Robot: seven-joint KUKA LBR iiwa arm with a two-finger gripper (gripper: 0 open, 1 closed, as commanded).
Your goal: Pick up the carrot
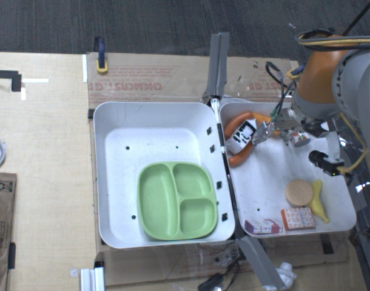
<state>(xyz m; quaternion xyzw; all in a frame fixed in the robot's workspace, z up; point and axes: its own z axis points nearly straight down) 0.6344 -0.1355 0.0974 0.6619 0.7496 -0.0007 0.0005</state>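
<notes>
The carrot (236, 139), orange and curved, lies in the right bin (336, 190), touching the pincer (248, 133), which sits at its middle; closed or open, I cannot tell. It looks light, stiff and smooth, probably plastic, so it could slip; the mid-body seems the best place to hold.

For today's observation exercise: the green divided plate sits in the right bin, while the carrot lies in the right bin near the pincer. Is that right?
Not quite. The camera view shows the green divided plate in the left bin, not the right one. The rest stands: the carrot lies in the right bin, near the pincer.
</notes>
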